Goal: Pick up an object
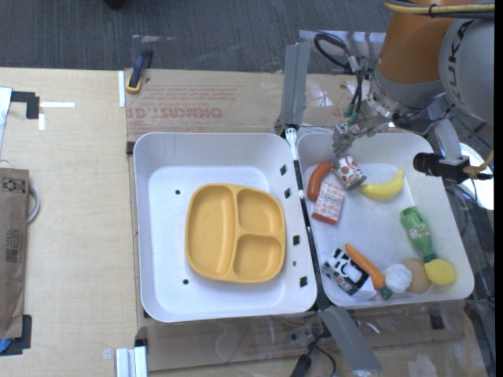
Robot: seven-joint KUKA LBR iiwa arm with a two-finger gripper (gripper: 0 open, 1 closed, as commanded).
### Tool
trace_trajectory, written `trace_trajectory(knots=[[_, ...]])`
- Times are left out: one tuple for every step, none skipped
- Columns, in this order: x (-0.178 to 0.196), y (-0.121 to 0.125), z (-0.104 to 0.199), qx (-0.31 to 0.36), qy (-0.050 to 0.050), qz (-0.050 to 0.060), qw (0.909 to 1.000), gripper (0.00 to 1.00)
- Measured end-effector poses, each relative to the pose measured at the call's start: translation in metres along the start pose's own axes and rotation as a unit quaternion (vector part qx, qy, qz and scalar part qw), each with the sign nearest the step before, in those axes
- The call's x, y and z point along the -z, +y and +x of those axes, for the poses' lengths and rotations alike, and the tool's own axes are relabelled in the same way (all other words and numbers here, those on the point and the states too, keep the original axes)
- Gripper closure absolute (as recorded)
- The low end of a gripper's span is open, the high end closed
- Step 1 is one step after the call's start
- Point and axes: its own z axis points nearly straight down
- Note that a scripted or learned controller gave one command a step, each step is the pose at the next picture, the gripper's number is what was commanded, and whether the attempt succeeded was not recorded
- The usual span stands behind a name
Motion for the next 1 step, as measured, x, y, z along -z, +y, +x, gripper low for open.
trace_trajectory(knots=[[0.0035, 0.0226, 0.0634, 0.074, 0.0, 0.001, 0.9972, 1.0]])
